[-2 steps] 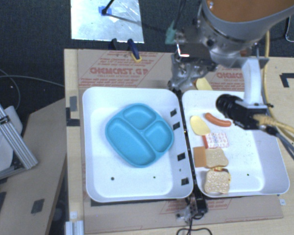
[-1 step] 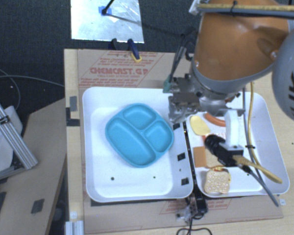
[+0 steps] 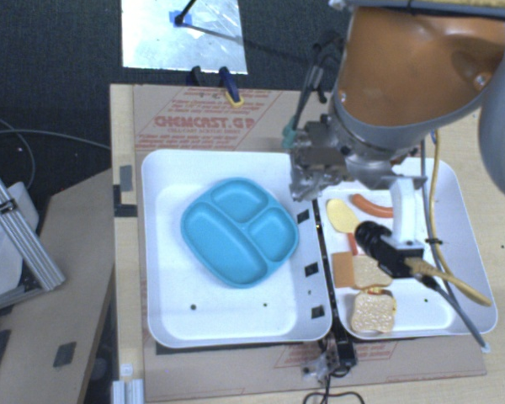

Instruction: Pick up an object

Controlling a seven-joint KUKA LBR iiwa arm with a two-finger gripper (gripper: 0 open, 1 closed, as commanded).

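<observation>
At the near end of the right bin (image 3: 459, 225) lies a square toast (image 3: 374, 311), brown and bumpy like a cracker. Just behind it are a pale bread piece (image 3: 369, 269) and a flat tan slice (image 3: 342, 269), side by side. Farther back lie a smooth yellow oval (image 3: 341, 215) and a red sausage (image 3: 373, 205), long and round. They all look like hard toy food.

In the left bin (image 3: 219, 318) sits a blue plate (image 3: 238, 230). It looks like smooth plastic, with round corners and 3 parts. It lies a bit turned, near the middle of its bin. Both bins are white, shallow and smooth.

The tool (image 3: 307, 183) hangs over the wall between the 2 bins, toward the far end, close to the oval and the plate's far corner. I cannot tell if the tool is open or closed. The big arm (image 3: 412, 49) above it is orange and grey.

I think the task has hardly begun. Every thing I see lies flat in a bin. What is left is to go down on 1 thing, grip it and lift it. The oval and the sausage are nearest, so 1 of them may be the pick, but that is a guess.

Behind the bins lies brown cardboard (image 3: 202, 116) with red letters, on the bench (image 3: 76, 217). Beyond it is a shiny silver sheet (image 3: 181, 23).
</observation>
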